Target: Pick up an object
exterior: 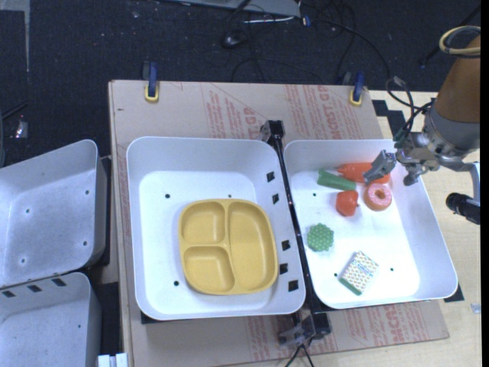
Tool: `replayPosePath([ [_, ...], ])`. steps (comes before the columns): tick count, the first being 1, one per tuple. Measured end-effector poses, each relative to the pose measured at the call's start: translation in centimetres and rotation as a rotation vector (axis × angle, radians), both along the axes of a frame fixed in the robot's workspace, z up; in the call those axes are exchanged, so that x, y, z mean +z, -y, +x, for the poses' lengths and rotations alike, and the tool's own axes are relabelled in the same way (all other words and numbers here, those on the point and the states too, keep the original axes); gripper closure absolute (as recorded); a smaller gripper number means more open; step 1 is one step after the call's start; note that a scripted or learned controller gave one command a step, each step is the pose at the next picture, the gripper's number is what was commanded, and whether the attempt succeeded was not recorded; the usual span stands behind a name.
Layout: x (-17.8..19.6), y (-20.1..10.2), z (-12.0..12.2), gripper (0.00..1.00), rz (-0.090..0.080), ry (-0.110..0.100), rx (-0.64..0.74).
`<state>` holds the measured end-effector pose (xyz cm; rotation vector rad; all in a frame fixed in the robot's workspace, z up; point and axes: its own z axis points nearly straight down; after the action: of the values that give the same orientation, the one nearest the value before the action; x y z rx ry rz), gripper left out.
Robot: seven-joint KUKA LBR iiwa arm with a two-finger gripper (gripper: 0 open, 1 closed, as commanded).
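The right bin (428,235) holds several small objects. An orange carrot (354,171) and a green pod (335,180) lie near its back. A red piece (347,202) and a pink ring (377,196) sit just in front of them. Nearer the front are a green bumpy ball (321,237) and a small patterned box (359,271). My gripper (396,170) hangs over the bin's back right corner, open, with nothing between its fingers. One finger (380,166) is just above the pink ring and beside the carrot's right end.
A yellow divided plate (228,245) lies in the left bin (153,205). A black divider (289,220) runs between the bins. Clamps (152,82) hold the board's back edge. Spare white bins (46,205) stand at far left.
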<state>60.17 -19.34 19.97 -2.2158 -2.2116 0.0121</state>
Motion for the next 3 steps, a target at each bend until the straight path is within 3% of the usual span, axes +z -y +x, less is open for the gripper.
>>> replayPosePath([
  [1,0.8,-0.1,0.3,0.00,-0.002,0.013,0.003],
  [3,-8.9,-0.9,1.7,0.00,-0.002,0.011,0.006],
])
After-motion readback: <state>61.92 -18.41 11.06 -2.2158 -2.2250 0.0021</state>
